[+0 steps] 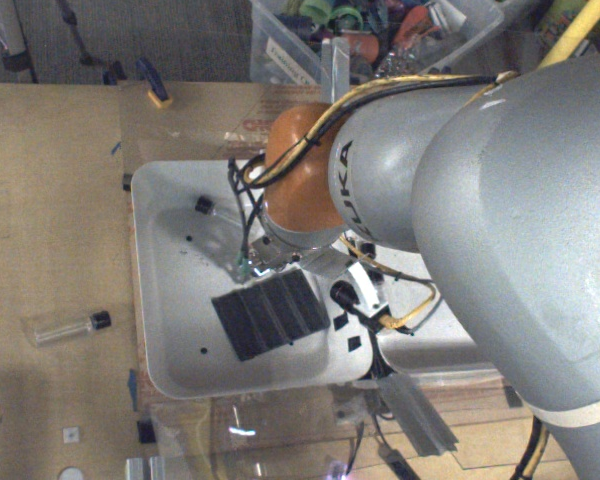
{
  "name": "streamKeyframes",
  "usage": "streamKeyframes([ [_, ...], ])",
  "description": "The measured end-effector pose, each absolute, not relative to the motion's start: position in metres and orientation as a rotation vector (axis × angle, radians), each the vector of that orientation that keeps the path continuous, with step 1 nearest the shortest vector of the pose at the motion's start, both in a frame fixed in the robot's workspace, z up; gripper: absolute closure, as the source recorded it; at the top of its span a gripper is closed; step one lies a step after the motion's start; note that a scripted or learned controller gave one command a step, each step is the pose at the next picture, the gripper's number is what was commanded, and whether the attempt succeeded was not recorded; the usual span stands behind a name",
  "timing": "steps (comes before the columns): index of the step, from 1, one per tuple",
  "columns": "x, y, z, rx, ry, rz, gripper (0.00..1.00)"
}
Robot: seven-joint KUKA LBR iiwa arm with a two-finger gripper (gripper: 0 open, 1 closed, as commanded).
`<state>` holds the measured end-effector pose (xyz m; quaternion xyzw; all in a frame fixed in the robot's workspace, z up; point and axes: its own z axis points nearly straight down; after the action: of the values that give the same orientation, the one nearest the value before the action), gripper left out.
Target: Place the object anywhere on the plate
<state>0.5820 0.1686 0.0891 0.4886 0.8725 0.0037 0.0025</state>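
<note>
A black ribbed plate point(271, 314) lies flat in the left white bin point(143, 298), near its front. A clear vial with a black cap point(203, 206) lies at the back left of the same bin, its see-through body stretching toward the arm. My gripper point(252, 262) hangs under the orange band, just behind the plate's far edge and right beside the vial's body. The wrist hides most of it, and I cannot make out anything held.
A second clear vial with a black cap point(70, 326) lies on the wooden bench left of the bin. A clear tub of coloured items point(375, 13) stands behind the bins. The arm's grey bulk covers the right bin point(430, 356).
</note>
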Motion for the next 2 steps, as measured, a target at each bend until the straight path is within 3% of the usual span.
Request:
streamKeyframes([
  [1,0.638,0.182,0.087,1.125,2.927,0.009,1.0],
  [2,0.661,0.223,0.164,0.971,2.984,0.005,1.0],
])
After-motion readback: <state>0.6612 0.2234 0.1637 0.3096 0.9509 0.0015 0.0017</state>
